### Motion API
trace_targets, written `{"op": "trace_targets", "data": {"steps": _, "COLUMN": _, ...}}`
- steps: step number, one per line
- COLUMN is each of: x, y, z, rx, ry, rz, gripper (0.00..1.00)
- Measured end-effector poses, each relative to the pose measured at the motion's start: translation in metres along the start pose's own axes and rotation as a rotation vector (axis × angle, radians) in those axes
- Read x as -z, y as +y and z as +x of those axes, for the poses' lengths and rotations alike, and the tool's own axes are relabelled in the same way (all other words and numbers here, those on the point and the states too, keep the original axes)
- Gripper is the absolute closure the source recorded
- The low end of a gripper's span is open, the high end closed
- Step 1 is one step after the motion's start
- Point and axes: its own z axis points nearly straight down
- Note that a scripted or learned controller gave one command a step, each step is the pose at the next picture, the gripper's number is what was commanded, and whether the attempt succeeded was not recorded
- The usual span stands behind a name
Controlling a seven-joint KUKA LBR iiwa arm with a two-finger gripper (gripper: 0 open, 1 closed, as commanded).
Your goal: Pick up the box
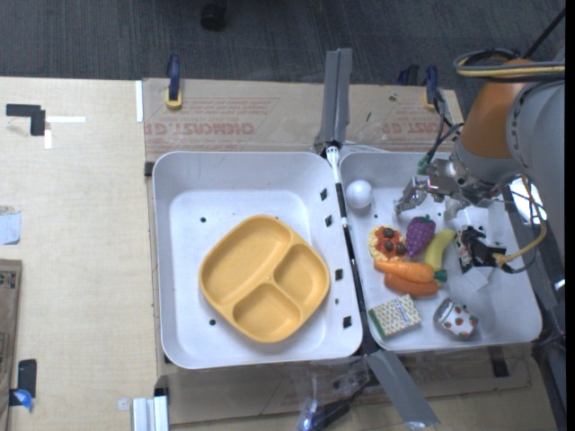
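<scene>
Tool [428, 201] hangs over the far part of the right bin [508, 305], low among the toys. From this slant I cannot tell whether it is apart or together, and I see nothing between its tips.

Box [395, 315]: small and flat, with a pale top face covered in a fine green and white print and a yellowish side edge. It lies turned at a slant to the bin walls. It sits well apart from the tool, toward the near wall of the same bin and slightly view-left, close to the divider between the two bins.

Between tool and box is a cluster of toys. Purple grapes [420, 233] are just below the tool. A yellow banana [439, 248] is beside them on the view-right. A yellow piece with red spots [386, 240] is on the view-left. An orange carrot [409, 273] lies across, nearer the box and not touching it as far as I can see.

View-left of the tool and near it is a white ball [358, 193]. View-right of the box is a round spotted item [456, 321].

Farther view-left of the tool, the left bin [180, 241] holds a yellow divided plate [263, 278].
</scene>
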Motion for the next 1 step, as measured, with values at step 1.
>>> {"op": "trace_targets", "data": {"steps": 1, "x": 0.0091, "y": 0.0002, "z": -0.0005, "rx": 0.002, "ry": -0.002, "rz": 0.000, "gripper": 1.00}}
